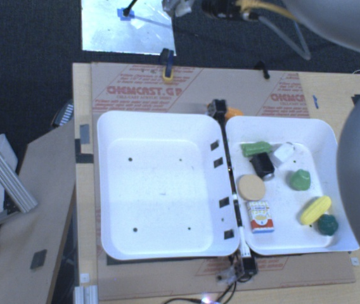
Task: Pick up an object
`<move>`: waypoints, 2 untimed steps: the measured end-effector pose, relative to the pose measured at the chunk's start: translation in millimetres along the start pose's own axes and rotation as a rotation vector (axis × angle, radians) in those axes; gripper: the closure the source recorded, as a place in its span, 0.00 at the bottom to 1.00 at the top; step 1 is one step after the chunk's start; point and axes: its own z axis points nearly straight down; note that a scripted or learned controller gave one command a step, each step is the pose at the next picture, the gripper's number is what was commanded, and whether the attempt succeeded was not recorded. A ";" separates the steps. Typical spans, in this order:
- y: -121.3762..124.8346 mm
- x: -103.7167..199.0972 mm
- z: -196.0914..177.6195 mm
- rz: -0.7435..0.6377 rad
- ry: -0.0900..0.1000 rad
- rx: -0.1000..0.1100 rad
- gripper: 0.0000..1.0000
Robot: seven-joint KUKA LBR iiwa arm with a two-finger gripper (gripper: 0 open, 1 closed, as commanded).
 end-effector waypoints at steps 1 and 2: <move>-20.2 -0.9 147.4 0.006 -0.010 0.034 1.00; -21.9 0.5 10.1 0.000 -0.001 0.006 1.00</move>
